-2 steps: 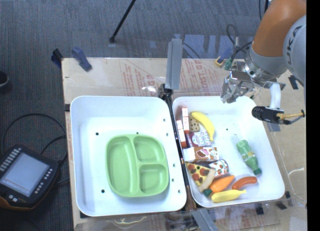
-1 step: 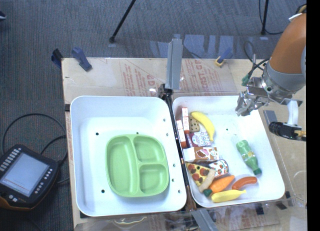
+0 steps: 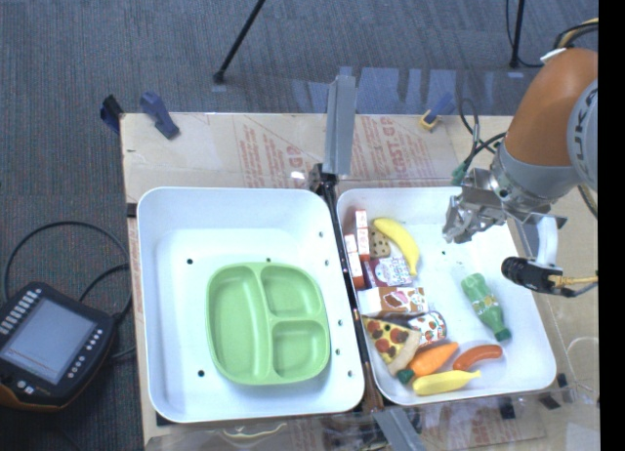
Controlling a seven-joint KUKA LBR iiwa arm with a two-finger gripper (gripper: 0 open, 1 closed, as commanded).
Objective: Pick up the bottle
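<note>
Hovering over the right bin (image 3: 535,342), gripper (image 3: 461,229) holds nothing; finger spread cannot be judged. Green bottle (image 3: 485,306) lies below it among toy food (image 3: 410,327). Left bin (image 3: 161,234) contains a green divided plate (image 3: 268,322).

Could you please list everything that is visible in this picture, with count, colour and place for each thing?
bins: 2, white, side by side on the bench
tray: 1, light green, three compartments, in left bin
bottle: 1, green, lying in right bin, right side
banana: 1, yellow, right bin, top
pizza slice: 1, right bin, lower middle
carrot: 1, orange, right bin, bottom
sausage: 1, red, right bin, bottom right
handheld screen: 1, dark, floor at left
clamp: 1, blue, bench's far left corner
gripper: 1, grey, above right bin's top, apart from the bottle
</note>
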